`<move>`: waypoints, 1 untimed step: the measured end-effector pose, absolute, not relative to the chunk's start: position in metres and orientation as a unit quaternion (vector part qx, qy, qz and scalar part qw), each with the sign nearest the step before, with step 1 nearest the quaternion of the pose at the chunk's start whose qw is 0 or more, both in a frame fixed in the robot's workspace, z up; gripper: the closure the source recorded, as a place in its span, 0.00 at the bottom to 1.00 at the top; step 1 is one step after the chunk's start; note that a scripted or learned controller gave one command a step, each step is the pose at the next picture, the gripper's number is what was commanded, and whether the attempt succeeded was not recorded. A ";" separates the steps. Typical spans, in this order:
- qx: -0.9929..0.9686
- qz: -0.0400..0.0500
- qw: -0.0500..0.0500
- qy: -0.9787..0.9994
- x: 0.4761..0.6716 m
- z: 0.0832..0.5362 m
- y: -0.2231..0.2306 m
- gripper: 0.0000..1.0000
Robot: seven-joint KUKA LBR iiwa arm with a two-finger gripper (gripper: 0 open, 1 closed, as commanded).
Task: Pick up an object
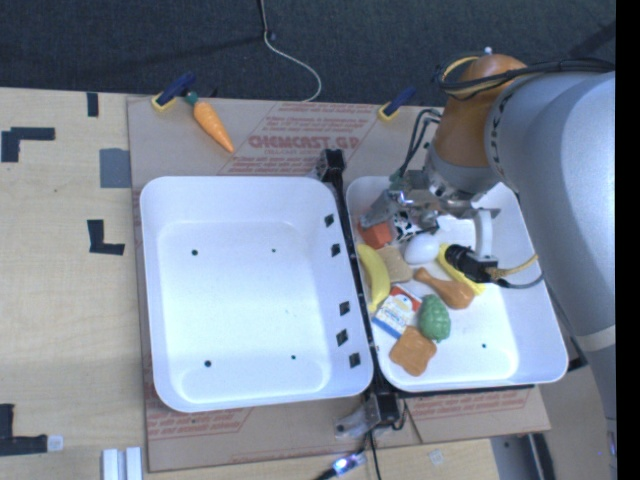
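The claw [393,215] is seen low over the far left part of the right white bin [500,340], at the end of the grey arm with its orange band. Whether the claw is spread or pressed together cannot be told, and nothing can be seen gripped in it.

Just beneath and nearer than the claw, a red rounded toy [376,235] lies against the bin's left wall. A small black-and-white toy [405,230] lies touching it on the right. Both are at the claw's tip, though contact cannot be made out. A white egg-shaped piece [422,250] is set just beside the black-and-white toy, on the side towards the arm.

Nearer the camera, a yellow plastic banana [375,274] is laid along the left wall. A tan drumstick-shaped toy [447,289] lies to its right. Between them a blue, white and red packet [395,309] is found. A green knobbly rounded toy [434,318] rests beside that packet, and an orange-brown block [412,350] lies nearest the front rim. These pieces are crowded together, several of them touching.

The left white bin [240,298] stands alongside. Both bins are borne on a brown cardboard sheet [290,140] on the bench [60,268]. An orange plastic carrot [212,125] lies on the sheet beyond the left bin, well apart from the claw.
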State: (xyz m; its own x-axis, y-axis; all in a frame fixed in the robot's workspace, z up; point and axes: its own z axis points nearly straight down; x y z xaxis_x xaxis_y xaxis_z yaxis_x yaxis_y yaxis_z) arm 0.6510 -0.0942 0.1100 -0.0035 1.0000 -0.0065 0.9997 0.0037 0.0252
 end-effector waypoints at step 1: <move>0.705 0.007 0.011 0.709 0.651 0.118 -0.094 1.00</move>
